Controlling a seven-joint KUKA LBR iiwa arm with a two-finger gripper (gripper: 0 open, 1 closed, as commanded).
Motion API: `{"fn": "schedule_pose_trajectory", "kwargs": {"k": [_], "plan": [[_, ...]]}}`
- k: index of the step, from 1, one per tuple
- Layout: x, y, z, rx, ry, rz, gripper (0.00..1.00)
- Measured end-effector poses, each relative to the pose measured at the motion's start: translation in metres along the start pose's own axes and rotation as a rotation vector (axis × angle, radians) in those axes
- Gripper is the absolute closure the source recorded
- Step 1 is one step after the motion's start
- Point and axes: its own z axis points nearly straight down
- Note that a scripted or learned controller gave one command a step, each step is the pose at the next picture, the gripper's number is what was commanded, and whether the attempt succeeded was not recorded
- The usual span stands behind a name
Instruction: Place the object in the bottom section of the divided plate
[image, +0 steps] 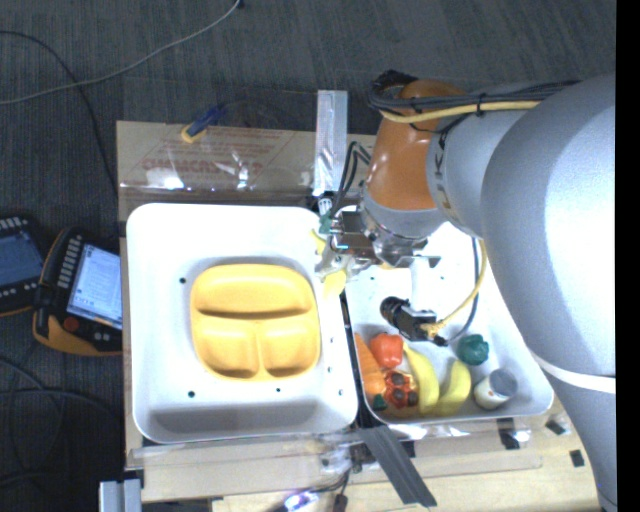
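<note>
Grey arm (560, 200); bananas (427, 376) lengthwise up-frame

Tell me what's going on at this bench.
A grey robot arm reaches in over the upper end of the right bin, close to the wall between the two bins. Toy food lies heaped at that bin's lower end, including bananas, a red piece and a green one. The yellow divided plate sits bare in the left bin, so nothing is placed yet.
</note>
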Motion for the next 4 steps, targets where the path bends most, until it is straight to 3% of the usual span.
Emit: {"fn": "schedule_pose_trajectory", "kwargs": {"k": [1, 2, 3, 4], "plan": [[0.079, 0.014, -0.092, -0.002, -0.002, -0.006, 1.0], [0.079, 0.014, -0.092, -0.002, -0.003, -0.005, 0.0], [0.079, 0.014, -0.1, 0.0, -0.007, -0.007, 1.0], [0.147, 0.014, -0.049, 0.0, -0.003, 0.513, 1.0]]}}
